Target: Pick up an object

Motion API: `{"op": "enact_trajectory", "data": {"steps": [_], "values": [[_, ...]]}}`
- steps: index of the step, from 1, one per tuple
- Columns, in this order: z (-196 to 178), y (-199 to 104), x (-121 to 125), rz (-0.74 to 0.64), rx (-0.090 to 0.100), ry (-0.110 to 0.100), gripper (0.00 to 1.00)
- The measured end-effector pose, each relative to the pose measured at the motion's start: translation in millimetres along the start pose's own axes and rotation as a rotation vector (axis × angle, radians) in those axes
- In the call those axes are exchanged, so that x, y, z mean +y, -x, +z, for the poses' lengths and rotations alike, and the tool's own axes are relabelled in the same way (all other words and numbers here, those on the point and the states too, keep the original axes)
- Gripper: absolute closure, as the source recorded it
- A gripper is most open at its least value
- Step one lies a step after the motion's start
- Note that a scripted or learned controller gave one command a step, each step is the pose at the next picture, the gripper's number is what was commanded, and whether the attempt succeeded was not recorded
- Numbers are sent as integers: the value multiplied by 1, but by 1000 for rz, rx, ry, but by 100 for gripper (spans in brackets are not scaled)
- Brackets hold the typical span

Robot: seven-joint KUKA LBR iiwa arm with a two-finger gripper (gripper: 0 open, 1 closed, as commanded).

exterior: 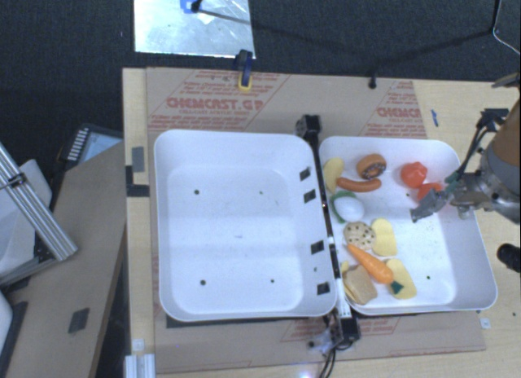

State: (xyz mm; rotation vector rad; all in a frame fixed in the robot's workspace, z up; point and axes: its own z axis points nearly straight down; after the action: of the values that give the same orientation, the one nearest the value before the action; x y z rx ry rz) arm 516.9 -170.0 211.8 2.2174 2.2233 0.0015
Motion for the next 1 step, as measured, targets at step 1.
{"op": "enact_trajectory", "data": {"steps": [1], "values": [[115, -15, 101, -7, -1, 5, 0]]}}
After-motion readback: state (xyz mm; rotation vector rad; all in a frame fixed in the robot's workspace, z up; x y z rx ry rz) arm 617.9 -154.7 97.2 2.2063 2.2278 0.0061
